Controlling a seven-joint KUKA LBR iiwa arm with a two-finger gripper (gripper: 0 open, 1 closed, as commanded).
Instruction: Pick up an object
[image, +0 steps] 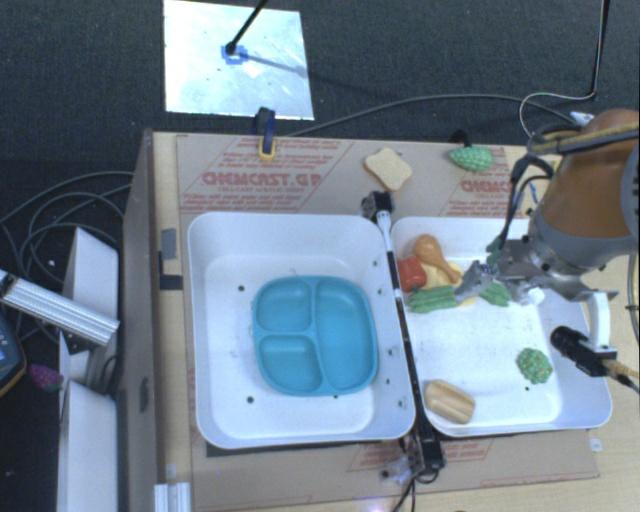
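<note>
The right bin (500, 420) holds a red toy vegetable (412, 272), an orange drumstick (436, 252), a long green pod (430, 299), a green broccoli piece (535, 365) and a tan bread roll (449, 401). My gripper (482, 283) is low in that bin's upper middle, just right of the green pod's end. A small green piece (496, 295) lies right under the gripper, and I cannot tell whether it is held.
The left bin (220, 250) bears a blue divided plate (315, 335). On the cardboard behind the bins lie a toast slice (388, 168) and a green toy (470, 157). The arm's grey and orange body fills the right bin's upper right.
</note>
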